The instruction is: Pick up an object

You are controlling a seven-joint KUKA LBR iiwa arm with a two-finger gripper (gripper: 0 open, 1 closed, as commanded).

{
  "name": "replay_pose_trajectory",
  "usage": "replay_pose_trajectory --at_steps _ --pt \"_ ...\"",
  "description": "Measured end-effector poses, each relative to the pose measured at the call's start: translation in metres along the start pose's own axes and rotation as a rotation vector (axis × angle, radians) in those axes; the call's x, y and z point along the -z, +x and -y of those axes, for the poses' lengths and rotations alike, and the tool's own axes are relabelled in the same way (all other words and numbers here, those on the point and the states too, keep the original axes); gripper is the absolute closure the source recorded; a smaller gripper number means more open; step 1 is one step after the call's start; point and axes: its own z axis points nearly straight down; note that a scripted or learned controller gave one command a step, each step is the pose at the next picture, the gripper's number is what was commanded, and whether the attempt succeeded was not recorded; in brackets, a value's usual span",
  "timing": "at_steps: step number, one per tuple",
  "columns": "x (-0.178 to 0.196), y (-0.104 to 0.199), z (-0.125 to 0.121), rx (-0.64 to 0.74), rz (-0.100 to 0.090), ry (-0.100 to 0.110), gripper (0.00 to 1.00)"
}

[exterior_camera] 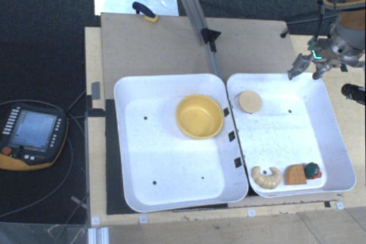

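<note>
My gripper [307, 69] hangs over the far right rim of the right bin [334, 123], its two fingers spread open with nothing between them. In that bin a round tan disc [250, 102] lies at the far left corner. Along the near edge lie a pale croissant-shaped piece [266, 177], an orange block [295, 175] and a small red and green object [312, 170]. A yellow bowl [199, 116] sits upright in the left bin [137, 151], toward its far right side.
A slanted metal pole [194, 8] with a black clamp crosses the bench behind the bins. A teach pendant [31, 134] lies on the floor at left. A black divider strip [231, 137] runs between the bins.
</note>
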Motion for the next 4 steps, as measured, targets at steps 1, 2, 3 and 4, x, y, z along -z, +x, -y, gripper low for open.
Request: replay_pose_trajectory --at_steps 1,2,3,4 --pt "0.0 0.0 0.0 0.0 0.0 0.0 0.0" --pt "-0.061 0.005 0.003 0.0 -0.001 0.004 0.0" --pt "-0.111 0.007 0.013 0.0 -0.001 0.004 0.0" --pt "-0.131 0.008 0.013 0.0 0.0 0.0 0.0"
